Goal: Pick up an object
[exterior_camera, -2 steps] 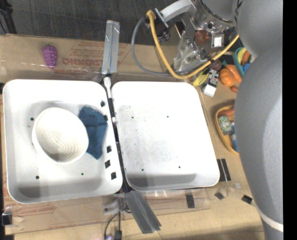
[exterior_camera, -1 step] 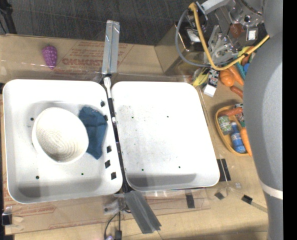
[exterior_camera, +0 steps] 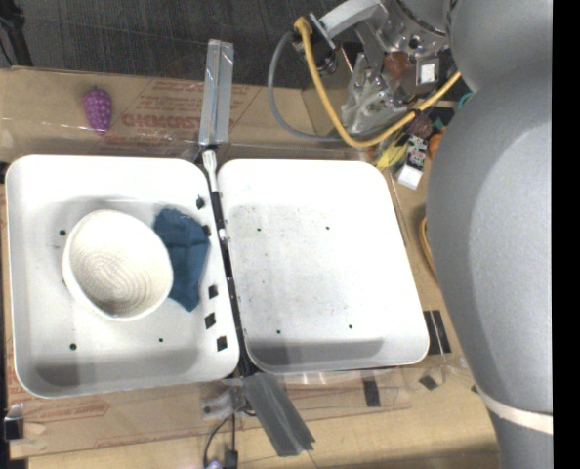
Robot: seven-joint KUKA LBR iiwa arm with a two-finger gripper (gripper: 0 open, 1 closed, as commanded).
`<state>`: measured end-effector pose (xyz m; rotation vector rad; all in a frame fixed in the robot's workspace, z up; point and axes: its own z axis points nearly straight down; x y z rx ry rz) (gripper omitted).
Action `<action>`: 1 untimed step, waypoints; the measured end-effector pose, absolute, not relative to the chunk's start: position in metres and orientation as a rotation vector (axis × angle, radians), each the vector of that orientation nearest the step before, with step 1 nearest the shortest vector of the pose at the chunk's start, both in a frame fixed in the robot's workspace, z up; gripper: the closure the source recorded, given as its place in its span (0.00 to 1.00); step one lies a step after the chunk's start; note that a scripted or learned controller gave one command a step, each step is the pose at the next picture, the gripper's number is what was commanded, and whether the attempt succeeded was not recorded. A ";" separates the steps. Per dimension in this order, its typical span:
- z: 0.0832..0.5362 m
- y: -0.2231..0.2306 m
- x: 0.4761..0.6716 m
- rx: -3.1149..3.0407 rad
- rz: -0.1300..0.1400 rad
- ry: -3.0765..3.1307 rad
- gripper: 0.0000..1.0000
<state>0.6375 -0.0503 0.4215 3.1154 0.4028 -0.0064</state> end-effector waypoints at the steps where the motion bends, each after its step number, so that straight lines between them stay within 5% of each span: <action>1: 0.189 0.027 0.642 3.113 -0.012 0.420 1.00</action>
